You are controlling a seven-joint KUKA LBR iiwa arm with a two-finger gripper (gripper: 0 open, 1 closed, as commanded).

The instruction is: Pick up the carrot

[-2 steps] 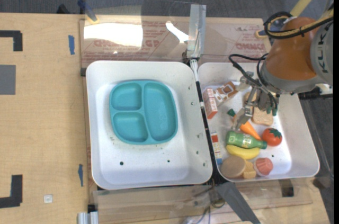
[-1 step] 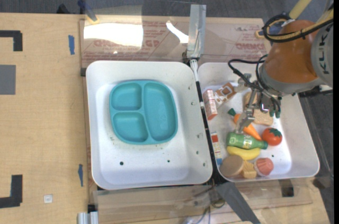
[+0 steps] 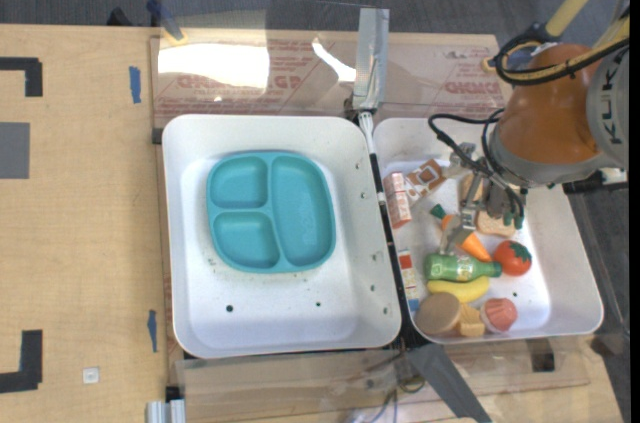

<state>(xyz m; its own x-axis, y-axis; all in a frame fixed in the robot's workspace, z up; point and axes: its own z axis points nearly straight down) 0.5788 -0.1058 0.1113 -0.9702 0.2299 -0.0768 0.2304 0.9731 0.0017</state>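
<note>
Nearest the camera, a round brown toy (image 3: 437, 312) sits at the right bin's (image 3: 575, 296) front edge. Farther back the gripper (image 3: 462, 233) has its fingers slightly parted right over the carrot (image 3: 476, 248), not visibly clamping it. Around the carrot lie a green bottle (image 3: 458, 267), banana (image 3: 459, 289) and tomato (image 3: 513, 256); the left bin (image 3: 185, 251) holds a teal tray (image 3: 270, 211).

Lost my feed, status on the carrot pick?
Gripper low in right white bin. Small orange carrot just beside it, not seen gripped. Green bottle and red tomato crowd it.

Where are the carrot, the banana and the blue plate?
carrot (image 3: 477, 249): camera view, middle of its orange body.
banana (image 3: 459, 290): camera view, middle of its yellow curve.
blue plate (image 3: 300, 201): camera view, floor of its large right compartment.
</note>
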